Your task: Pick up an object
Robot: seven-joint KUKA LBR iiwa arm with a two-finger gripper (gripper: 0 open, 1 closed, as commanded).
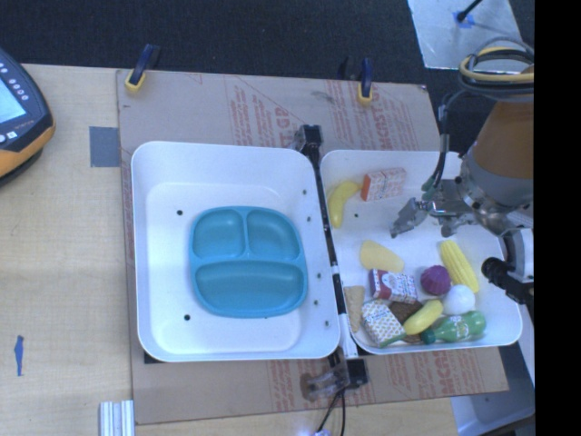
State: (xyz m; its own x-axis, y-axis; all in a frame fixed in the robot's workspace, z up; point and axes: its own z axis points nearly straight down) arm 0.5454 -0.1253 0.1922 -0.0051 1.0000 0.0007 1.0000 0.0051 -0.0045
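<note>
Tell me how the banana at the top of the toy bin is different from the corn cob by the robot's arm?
The banana is smooth and curved; the corn cob is straight and bumpy with rows of kernels. The banana lies against the bin's left wall, next to the small carton; the corn cob lies on the right side, above the white ball. The banana stands apart from the pile; the corn cob sits at its edge. Both are yellow toy food in the right bin.

A blue divided plate (247, 262) sits in the middle of the left white bin (154, 243). Both bins rest on a brown cardboard sheet (263, 107), pinned at twelve o'clock by two clamps (141, 66). At nine o'clock, a yellow-edged handheld device (16, 112) lies on the bench.
</note>
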